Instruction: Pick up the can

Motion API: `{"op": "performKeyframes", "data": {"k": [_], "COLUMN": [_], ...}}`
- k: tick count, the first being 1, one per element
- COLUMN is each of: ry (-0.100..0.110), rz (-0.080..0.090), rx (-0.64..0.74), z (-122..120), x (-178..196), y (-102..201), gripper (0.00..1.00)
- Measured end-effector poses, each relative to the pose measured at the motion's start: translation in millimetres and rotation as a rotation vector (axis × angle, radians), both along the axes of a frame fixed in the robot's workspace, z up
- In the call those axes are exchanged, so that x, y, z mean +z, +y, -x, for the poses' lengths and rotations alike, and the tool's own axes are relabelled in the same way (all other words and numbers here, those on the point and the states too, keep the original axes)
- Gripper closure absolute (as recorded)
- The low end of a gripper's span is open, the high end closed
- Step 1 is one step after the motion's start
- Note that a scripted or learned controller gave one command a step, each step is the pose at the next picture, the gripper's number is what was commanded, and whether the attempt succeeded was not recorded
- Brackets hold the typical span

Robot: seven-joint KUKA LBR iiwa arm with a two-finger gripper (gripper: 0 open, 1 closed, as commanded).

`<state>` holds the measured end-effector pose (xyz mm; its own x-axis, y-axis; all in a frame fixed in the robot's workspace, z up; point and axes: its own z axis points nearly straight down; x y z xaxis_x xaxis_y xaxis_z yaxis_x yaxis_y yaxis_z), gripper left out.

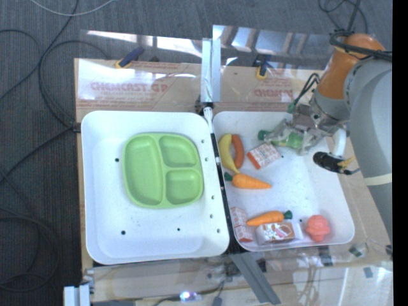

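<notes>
Closest of all, the can [238,225] is lying on its side in the lower left corner of the right bin [331,190], hugging the bin's left wall. Its long axis is running roughly up and down the frame, with the lower end leaning a little rightward; which end is the top cannot be told. Crowding it on the right, a carton [278,233] is lying lengthwise, a small carrot [268,218] is sitting just above the carton, and a pink-red round toy [318,227] is resting further right.

At the left of the frame, a green divided plate [162,169] is sitting in the left bin [102,234]. In the right bin's upper half, a banana [224,152], a sausage [237,148], a bigger carrot [250,182] and an orange-white box [263,155] are lying together. At upper right the gripper [299,132] is hanging over a green object [290,140], well apart from the can; whether it is released or clenched cannot be told
</notes>
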<state>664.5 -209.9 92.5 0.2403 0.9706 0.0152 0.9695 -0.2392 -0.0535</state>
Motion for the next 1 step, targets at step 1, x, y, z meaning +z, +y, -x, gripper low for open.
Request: {"op": "performKeyframes", "data": {"k": [1], "ry": [-0.001], "rz": [0.005], "rx": [-0.006], "z": [-0.2], "x": [-0.2], "y": [1.3], "gripper": [0.00]}}
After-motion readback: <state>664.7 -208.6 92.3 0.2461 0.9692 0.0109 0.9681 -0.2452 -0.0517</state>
